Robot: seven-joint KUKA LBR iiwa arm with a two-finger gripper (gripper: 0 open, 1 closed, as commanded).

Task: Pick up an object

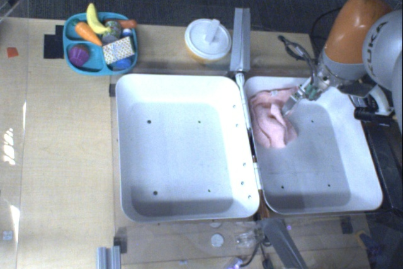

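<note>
White and shallow, the left bin (182,148) sits near the front of the wooden surface (56,154), and the right bin (321,160) sits just beside it; a pink cloth (272,120) lies bunched up in the back left part of the right bin, close to the wall between the two bins; the gripper (293,104) points down at the cloth's right edge and seems to touch it, but the jaws are too small and blurry, so I cannot tell if they are apart or together; the grey arm with its orange band (356,25) comes in from the right; farther back stand a white lidded cup (208,40) and a blue tray (99,44) of toy food.
</note>
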